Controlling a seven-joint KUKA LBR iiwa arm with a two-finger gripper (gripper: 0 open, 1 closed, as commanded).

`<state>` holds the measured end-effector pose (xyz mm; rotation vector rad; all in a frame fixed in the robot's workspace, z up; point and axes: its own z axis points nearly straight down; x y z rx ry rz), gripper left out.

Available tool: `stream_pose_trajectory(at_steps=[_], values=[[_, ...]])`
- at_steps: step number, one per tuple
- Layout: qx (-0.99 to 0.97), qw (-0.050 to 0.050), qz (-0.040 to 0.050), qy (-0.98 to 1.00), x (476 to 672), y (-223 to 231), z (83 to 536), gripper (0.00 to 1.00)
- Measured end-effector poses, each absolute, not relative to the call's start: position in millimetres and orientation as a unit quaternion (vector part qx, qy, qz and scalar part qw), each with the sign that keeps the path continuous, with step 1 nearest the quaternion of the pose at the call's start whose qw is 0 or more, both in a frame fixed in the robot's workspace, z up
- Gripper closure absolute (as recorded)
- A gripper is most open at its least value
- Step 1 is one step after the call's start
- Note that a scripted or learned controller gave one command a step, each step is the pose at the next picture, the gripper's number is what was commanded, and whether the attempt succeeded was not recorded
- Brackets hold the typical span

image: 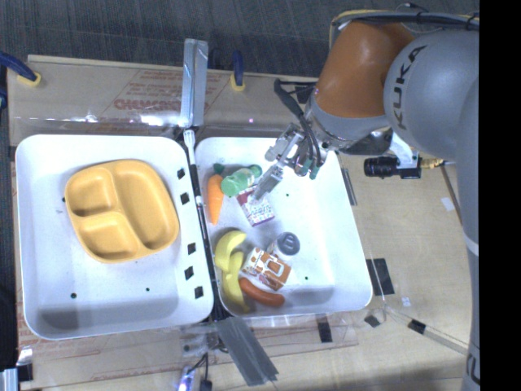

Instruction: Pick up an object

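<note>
My likeliest target is the small flat card packet with pink and white print [259, 211], lying in the right white plastic bin [346, 255] toward its far-left part, because my gripper [266, 182] hangs directly over it with its tip at the packet's far edge. From this slanted view I cannot tell whether the gripper is clenched or released, nor whether it is touching the packet or only close above it.

Just left of the gripper lies a green rounded plastic toy vegetable [240, 179], and beside that an orange tapered plastic carrot [213, 197], smooth and glossy. Nearer in the same bin sit a yellow curved plastic banana [228, 257], a small orange and white printed box [267, 269], a red smooth sausage-shaped toy [262, 296], and a small grey round knob-like piece [287, 243]. These crowd the bin's left side, so the flat packet, lying fairly open, seems to me the easier pick, though thin card gives little to pinch.

The left white bin [49, 300] holds a yellow moulded plastic plate with three compartments [120, 210]. Both bins rest on the pale wooden table [407, 251].
</note>
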<state>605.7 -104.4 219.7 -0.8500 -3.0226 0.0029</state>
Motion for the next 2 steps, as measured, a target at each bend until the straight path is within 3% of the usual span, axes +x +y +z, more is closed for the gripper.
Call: stream_pose_trajectory(at_steps=[1,2], values=[[-0.268,0.001,0.0006,-0.963,604.0,-145.5,104.5,0.00],[-0.266,0.000,0.0006,-0.964,605.1,-145.0,115.6,1.00]])
